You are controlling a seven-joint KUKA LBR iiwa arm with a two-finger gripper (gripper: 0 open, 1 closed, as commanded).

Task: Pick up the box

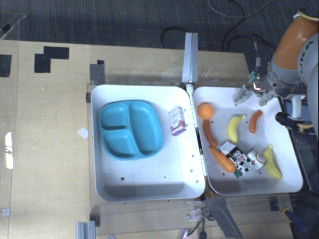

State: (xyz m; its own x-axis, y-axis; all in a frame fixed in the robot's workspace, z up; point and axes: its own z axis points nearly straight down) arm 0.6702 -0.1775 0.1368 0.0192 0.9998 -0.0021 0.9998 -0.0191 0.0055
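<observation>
the arm [299,44] is cut off at the right edge, so only its orange band and grey wrist show. the claw [253,96] hangs over the far edge of the right bin [294,183], its fingers spread and pinching nothing. the small box [177,121] lies well apart from it, in the left bin [144,190], just right of the blue divided plate [131,129]; its print is too small to read. in the right bin a jumble by the near carrot [222,160] is hard to make out, beside an orange [205,110] and two bananas [234,127].
</observation>
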